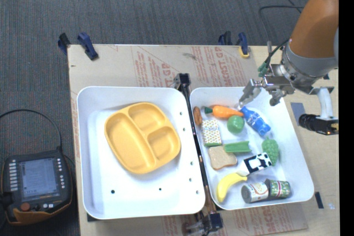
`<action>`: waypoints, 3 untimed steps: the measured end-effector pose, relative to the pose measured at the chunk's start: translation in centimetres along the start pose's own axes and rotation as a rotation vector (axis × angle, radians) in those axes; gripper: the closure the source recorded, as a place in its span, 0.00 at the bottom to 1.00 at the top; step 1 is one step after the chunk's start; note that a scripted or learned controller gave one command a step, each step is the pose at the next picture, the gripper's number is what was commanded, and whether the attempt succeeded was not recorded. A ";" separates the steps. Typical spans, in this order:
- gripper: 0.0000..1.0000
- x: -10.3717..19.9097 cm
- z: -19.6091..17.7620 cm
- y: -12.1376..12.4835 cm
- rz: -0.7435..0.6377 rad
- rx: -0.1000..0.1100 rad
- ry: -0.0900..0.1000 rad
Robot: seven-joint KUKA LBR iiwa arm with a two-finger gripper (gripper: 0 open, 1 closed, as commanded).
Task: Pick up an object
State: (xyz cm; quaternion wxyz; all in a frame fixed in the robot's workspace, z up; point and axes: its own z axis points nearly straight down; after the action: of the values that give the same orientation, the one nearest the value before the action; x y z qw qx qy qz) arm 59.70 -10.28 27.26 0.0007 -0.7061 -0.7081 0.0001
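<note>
Nearest the lens, low in the right bin [301,160]: can [265,190] on its side, touching nothing but the floor, with banana [229,184] just left of it. Behind those, a black-and-white cow toy [258,162], toast [222,157], a green wedge [237,147] and broccoli [270,149]. Farther back, a checkered block [211,132], green ball [236,124], carrot [223,112] and blue bottle [255,121] lying at a slant. Left bin [88,119] alongside, holding a yellow divided plate [142,136] tilted a little off square. Gripper [260,95] hanging over the right bin's far edge, just above carrot and bottle, jaws spread apart with nothing between them. Orange band and grey wrist reaching in from the right. Pendant [36,181] on the floor at far left, well apart from the bench.
</note>
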 end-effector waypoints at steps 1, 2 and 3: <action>0.00 0.8 15.1 -0.5 0.003 0.005 0.001; 0.00 1.1 18.0 -0.9 0.004 -0.004 0.001; 1.00 1.4 16.9 -0.7 0.008 -0.008 0.006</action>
State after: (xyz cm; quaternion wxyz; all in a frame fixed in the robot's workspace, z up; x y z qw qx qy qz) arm 59.00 -8.90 10.39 0.0000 -0.7088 -0.7054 -0.0049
